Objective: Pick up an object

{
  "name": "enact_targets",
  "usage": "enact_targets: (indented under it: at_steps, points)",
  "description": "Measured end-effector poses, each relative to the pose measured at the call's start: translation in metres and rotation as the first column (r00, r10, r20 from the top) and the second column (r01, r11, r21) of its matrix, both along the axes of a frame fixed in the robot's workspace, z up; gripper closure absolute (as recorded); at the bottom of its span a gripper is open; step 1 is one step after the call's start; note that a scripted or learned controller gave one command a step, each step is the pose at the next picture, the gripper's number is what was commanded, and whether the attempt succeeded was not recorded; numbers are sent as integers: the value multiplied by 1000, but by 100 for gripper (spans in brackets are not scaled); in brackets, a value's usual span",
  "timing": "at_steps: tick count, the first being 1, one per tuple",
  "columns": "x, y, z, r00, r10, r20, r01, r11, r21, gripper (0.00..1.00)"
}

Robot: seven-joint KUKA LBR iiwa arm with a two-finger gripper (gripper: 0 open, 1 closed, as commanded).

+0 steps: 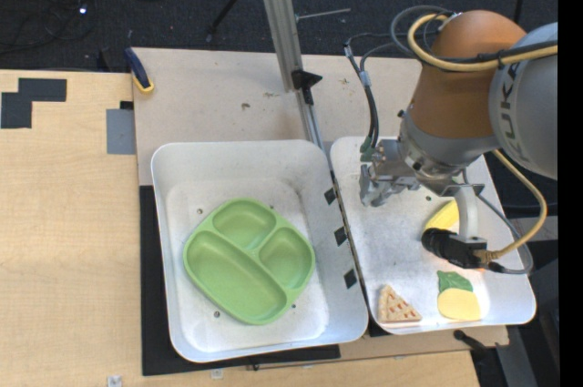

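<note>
Pointing up-left: waffle wedge (397,306)

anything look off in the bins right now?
Nothing stands out. The green divided plate lies flat in the left bin. Toy foods, including a waffle wedge and a lemon, sit loose in the right bin. No spill or visible damage.

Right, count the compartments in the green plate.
3. The green plate in the left bin has one long compartment along its lower left and two smaller ones on its upper right.
</note>
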State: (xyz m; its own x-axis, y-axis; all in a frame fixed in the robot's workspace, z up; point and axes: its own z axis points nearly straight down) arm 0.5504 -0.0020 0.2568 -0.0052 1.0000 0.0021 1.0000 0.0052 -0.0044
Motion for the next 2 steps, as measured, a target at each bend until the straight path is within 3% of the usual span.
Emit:
enact_targets:
  at_steps: [2]
  points:
    - [-28, 92, -32, 1000, 0, -2, 0, 1000, -1, 100]
